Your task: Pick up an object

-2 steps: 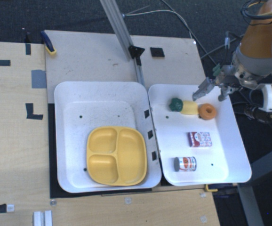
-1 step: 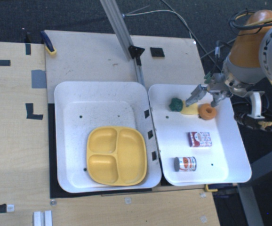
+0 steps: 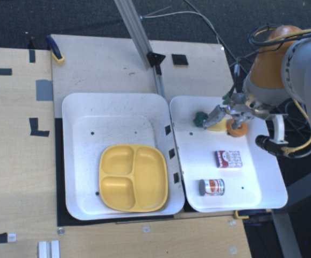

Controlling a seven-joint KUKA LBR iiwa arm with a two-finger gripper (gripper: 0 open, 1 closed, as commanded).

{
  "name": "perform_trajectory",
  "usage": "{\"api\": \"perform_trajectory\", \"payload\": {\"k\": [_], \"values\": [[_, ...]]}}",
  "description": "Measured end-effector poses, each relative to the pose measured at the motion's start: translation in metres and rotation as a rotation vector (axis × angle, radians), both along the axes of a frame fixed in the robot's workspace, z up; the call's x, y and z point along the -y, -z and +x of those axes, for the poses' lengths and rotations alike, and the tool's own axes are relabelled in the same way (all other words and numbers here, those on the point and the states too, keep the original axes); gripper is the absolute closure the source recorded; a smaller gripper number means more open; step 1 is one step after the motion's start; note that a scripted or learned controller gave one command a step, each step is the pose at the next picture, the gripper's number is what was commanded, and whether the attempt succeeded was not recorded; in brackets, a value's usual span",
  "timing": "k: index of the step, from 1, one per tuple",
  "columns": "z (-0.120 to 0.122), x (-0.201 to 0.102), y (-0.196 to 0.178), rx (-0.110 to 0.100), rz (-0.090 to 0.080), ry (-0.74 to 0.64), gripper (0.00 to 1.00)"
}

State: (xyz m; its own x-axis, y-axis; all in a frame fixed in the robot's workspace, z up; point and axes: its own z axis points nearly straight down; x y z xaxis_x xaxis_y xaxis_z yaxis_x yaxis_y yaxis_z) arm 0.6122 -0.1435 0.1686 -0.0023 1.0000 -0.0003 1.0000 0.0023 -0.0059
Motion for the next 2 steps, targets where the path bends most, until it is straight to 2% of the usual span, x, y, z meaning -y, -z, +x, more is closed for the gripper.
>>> {"api": "perform_trajectory", "payload": {"k": [1, 2], "values": [[-0.004, -0.006, 0.063, -0.001, 0.000, 0.001, 0.00], [-0.002, -0.007, 0.049, 0.003, 0.001, -0.001, 1.00]]}}
